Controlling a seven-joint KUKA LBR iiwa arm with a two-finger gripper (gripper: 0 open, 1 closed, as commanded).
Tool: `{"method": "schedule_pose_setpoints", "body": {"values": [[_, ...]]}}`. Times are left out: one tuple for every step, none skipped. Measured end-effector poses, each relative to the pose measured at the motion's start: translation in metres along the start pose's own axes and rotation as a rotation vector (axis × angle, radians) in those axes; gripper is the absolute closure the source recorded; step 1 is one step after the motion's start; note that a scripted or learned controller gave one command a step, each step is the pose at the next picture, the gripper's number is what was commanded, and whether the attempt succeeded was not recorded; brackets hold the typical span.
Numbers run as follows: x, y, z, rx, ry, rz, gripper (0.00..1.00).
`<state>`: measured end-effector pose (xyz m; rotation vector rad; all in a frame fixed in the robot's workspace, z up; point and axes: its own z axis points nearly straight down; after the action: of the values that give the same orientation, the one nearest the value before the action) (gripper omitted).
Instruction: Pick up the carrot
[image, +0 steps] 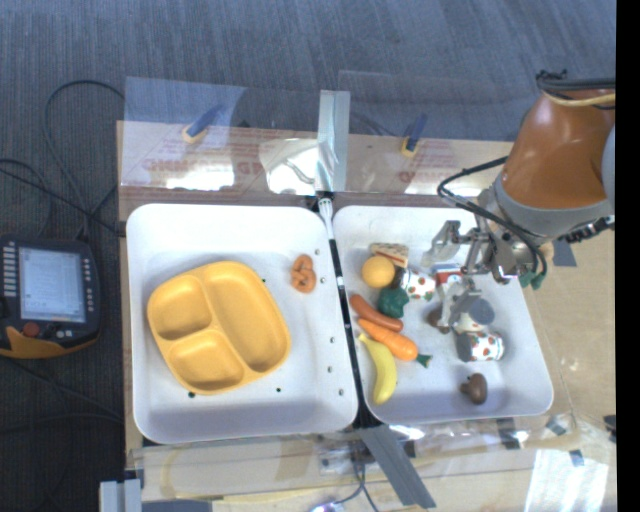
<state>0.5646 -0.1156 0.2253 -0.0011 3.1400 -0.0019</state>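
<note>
Over the right bin (530, 400) my claw (462, 300) hangs, its grip unreadable from this angle. I judge this the approach step: the carrot (386, 337) lies to its left beside the banana (379, 368), so next I must shift across and descend.

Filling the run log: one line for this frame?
task: pick up carrot | claw: over right bin, right of carrot | carrot: in right bin beside banana | grasp: none seen
</note>
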Motion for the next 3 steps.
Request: {"method": "schedule_pose_setpoints", "body": {"values": [[-0.0083,0.0748,0.0434,-0.003,0.005,0.056,0.0],[-0.0089,0.0714,0.0415,-0.001,0.001,0.061,0.0],[-0.0089,0.0714,0.0415,-0.001,0.001,0.061,0.0]]}}
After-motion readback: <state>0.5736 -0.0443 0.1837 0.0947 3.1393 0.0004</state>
